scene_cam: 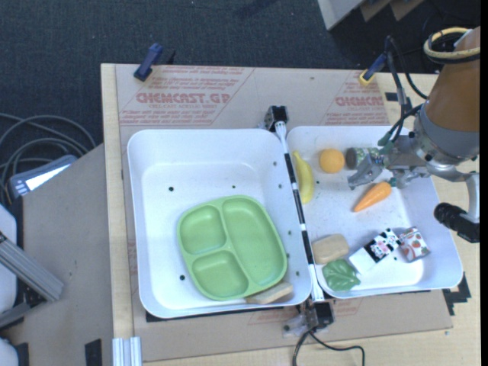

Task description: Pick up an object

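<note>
— Sponge (329, 248) and green toy (339, 274) nearest, front of right bin (438, 280). Beyond?
— Carrot (372, 196) mid-bin, just below pincer (368, 170); orange ball (331, 161) beside. Pincer grip? Cannot tell.

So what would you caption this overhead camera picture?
Robot gripper poised over a toy carrot in the right bin; a green divided plate sits in the left.

Jaws (371, 175) just above carrot (372, 196), R bin (446, 269).
</note>
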Tool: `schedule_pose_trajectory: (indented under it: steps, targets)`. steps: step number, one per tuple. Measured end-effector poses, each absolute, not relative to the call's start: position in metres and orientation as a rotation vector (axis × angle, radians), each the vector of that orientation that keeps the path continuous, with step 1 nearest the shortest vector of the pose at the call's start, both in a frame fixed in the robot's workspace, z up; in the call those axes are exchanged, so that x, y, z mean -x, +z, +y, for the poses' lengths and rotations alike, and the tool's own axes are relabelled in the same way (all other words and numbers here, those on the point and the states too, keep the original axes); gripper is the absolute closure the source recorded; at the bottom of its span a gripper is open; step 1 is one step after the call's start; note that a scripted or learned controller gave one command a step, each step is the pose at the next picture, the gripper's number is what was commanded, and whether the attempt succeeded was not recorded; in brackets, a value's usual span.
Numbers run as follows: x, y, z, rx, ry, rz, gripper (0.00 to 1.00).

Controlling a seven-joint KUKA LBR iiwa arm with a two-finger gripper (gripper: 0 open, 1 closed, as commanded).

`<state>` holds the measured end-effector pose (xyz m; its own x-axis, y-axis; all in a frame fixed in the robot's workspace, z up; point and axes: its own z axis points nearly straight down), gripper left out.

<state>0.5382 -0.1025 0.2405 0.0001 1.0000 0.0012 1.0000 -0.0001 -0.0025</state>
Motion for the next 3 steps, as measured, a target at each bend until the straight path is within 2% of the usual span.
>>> schedule_pose_trajectory:
  steps: [1,2,3]
  targets:
    - [-0.518,0.135,-0.169,2.222,0.003,-2.218,0.00]
    - [-0.480,0.085,-0.169,2.219,-0.006,-2.223,0.00]
    - [-0.481,0.096,-0.171,2.227,-0.006,-2.225,1.00]
